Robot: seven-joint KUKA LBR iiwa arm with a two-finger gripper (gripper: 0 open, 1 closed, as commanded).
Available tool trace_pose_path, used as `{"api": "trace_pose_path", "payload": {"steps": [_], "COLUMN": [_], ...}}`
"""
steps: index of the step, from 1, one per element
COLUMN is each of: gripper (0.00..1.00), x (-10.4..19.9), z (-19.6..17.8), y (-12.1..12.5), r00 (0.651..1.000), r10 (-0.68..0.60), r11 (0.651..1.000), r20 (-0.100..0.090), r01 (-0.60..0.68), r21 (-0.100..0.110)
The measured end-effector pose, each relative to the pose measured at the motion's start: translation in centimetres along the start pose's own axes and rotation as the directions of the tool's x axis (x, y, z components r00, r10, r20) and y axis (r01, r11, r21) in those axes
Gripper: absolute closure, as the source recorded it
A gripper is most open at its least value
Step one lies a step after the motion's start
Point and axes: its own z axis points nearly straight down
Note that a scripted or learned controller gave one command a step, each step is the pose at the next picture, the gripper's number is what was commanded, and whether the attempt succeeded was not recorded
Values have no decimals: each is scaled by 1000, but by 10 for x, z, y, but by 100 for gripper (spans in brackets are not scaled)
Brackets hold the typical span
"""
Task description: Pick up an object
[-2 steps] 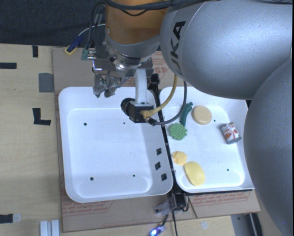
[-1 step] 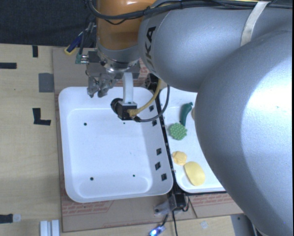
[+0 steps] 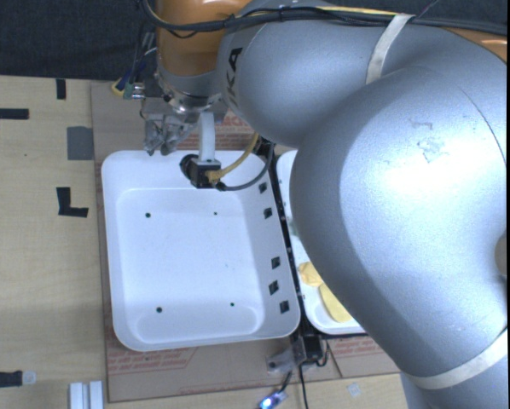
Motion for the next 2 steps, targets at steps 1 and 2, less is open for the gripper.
{"api": "trace_pose_path", "payload": {"steps": [1,2], "gripper": [100,100], "x": [1,1], "z": [-169,-223], "y": [-1,-2], "r00": [1000,1000], "r10": [-3,-3], "r11": [1000,1000], "r20": [-9,-6], "r01": [3,3], "r21": [-21,-8]}}
